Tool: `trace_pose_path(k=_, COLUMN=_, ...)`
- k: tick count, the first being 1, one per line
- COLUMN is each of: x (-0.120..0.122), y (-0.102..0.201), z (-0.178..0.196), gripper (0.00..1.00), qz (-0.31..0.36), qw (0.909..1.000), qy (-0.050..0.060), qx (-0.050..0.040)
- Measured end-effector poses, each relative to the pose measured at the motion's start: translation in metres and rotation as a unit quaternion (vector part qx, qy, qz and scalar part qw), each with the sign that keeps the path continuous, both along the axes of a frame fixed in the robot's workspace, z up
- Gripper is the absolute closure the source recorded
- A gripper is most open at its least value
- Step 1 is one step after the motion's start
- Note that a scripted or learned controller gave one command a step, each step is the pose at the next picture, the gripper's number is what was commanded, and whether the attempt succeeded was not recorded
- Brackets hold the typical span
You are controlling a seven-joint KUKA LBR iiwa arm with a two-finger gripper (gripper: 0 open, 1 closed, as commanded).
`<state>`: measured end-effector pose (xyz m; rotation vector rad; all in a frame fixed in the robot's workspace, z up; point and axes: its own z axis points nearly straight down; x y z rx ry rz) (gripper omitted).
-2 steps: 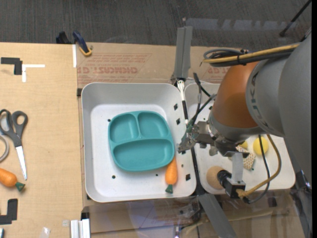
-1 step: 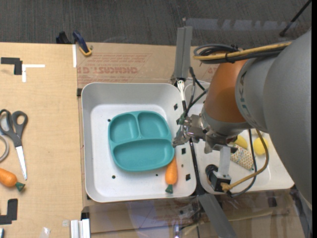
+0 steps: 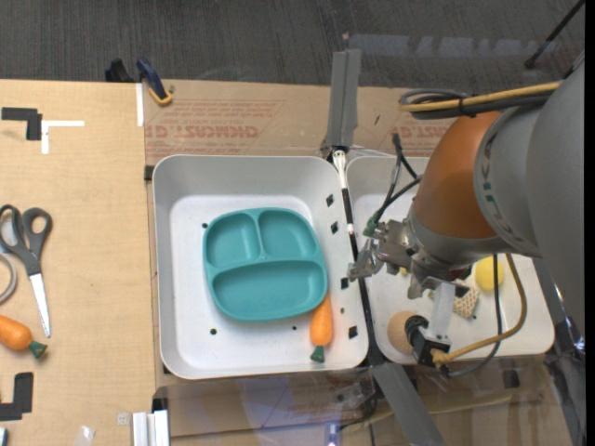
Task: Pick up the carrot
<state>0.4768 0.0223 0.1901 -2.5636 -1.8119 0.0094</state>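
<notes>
Carrot [image 3: 321, 324] beside teal plate [image 3: 267, 265], left bin [image 3: 177, 277] | I shift gripper [image 3: 437, 309] left, descend lengthwise | grip state: cannot tell

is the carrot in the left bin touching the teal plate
Touching, it appears. In the camera view the carrot lies against the teal plate's lower right corner, with no white bin floor visible between them.

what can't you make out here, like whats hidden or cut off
- Gripper: the camera view has the arm's wrist over it, so its finger state cannot be told.
- Right bin: the arm covers much of its floor; the yellow object and a tan round object show only in part.
- Second carrot on the bench: cut off by the left edge.
</notes>
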Motion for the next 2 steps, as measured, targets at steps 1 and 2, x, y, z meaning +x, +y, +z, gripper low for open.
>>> trace_pose_path(k=1, x=0.063, y=-0.023, z=0.11, gripper=0.0, qz=-0.178, qw=0.984, qy=-0.001, qx=-0.0015)
trace_pose_path(k=2, x=0.059, y=0.024, z=0.082, gripper=0.0, qz=-0.384, qw=0.9232, qy=-0.001, qx=-0.0029)
